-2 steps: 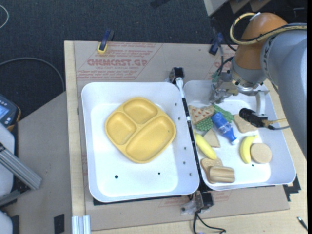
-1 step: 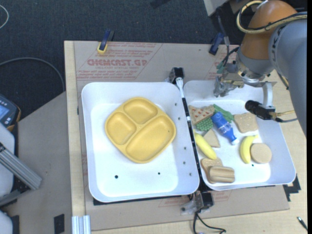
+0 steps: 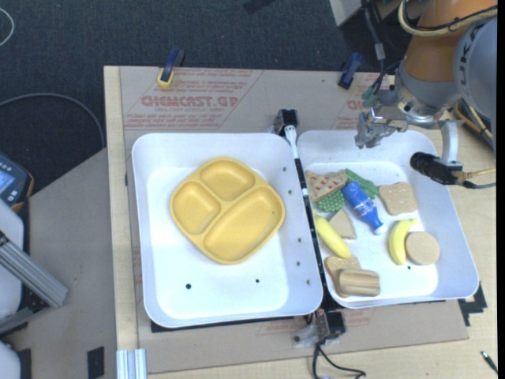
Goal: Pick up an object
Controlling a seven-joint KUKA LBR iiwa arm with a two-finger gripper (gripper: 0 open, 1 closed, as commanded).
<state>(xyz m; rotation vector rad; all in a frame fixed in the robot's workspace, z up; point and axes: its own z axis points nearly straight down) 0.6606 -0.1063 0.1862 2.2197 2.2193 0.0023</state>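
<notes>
Bench [image 3: 118, 212] | hand [image 3: 371, 136] above right bin's [image 3: 458, 251] far rim | grip state unclear

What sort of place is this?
Probably a robotics lab or test bench: a grey and orange robot arm reaches over two white bins, one holding toy food, with loose cables around.

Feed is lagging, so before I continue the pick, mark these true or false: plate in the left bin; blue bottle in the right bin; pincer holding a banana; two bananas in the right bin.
1. The yellow divided plate lies in the left bin. True.
2. The blue bottle lies in the right bin. True.
3. The pincer holds a banana. False: nothing is between its tips, above the bin's far edge.
4. Both bananas lie in the left bin. False: in the right.
</notes>
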